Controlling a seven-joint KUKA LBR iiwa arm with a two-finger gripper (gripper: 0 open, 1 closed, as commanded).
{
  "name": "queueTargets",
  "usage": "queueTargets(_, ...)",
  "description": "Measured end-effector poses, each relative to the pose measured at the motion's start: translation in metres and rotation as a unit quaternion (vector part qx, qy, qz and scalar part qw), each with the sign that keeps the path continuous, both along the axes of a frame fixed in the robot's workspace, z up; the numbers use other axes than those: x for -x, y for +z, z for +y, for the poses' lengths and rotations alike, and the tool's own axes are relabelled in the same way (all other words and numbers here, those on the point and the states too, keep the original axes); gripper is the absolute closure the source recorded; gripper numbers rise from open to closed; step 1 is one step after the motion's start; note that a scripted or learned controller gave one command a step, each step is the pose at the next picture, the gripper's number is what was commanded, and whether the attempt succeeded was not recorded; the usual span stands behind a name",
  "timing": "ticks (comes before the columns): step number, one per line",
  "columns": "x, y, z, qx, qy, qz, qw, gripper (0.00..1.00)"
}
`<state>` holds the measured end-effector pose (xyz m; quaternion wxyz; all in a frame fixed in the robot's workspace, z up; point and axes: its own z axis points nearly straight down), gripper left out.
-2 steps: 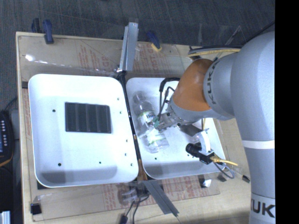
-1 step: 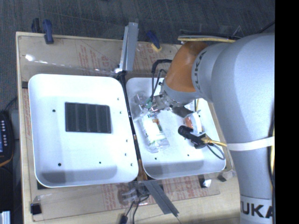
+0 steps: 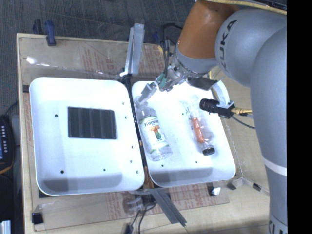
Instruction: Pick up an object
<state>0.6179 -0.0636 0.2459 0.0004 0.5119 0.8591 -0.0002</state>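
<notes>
Gripper point(image 3: 148, 90) sits by the right bin's point(image 3: 222, 172) top-left corner, can't tell its grip; clear bottle point(image 3: 155, 133) hugs the left wall, orange tube point(image 3: 200, 130) lies well apart.

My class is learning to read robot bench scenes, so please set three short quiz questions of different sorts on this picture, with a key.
1. True or false: the clear bottle with the green-and-orange label lies in the left bin.
2. Multiple choice: what is in the left bin? A) a dark ribbed rectangular panel B) a red cup C) a pair of scissors
3. Fill in: the slim clear tube with orange contents and a black cap lies in the ____ bin, on the side away from the divide between the bins.

Key: 1 false, it lies on its side in the right bin; 2 A; 3 right.
</notes>
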Motion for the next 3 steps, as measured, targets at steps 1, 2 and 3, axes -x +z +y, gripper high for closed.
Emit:
queueTargets(1,-0.002,-0.062,-0.078,-0.0002,-0.024,0.002,0.9997,0.00)
queueTargets(2,0.008,-0.105,-0.094,0.0051,-0.031,-0.011,0.9995,0.00)
queueTargets(3,0.007,-0.072,-0.147,-0.0003,-0.027,0.000,0.9996,0.00)
